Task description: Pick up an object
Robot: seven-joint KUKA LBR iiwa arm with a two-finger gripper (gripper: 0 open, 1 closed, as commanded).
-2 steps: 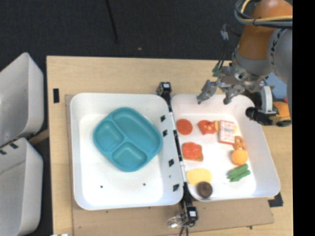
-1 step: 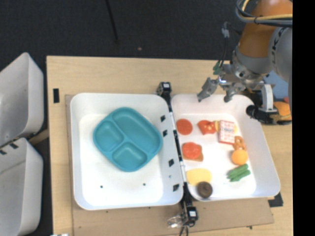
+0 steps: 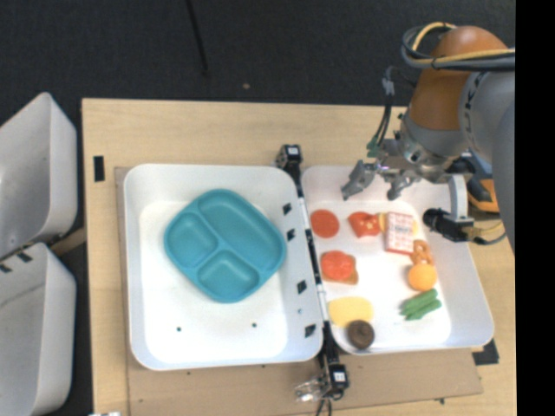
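My gripper (image 3: 378, 186) hangs over the back of the right bin (image 3: 464, 319), its fingers (image 3: 355, 185) spread open with nothing between them. Just below it lie a red round slice (image 3: 325, 224), a red chunk (image 3: 366, 224) and a red-and-white packet (image 3: 400, 232). Further forward in the same bin are a red-orange lump (image 3: 339, 267), an orange ball (image 3: 422, 276), a green pod (image 3: 421, 305), a yellow piece (image 3: 349, 309) and a brown doughnut (image 3: 360, 334).
The left bin (image 3: 143, 319) holds a blue divided plate (image 3: 225, 243). A black-clipped divider (image 3: 305, 250) runs between the bins. White casings (image 3: 30, 232) stand off the bench at the left. The arm's orange wrist (image 3: 447, 76) rises at the upper right.
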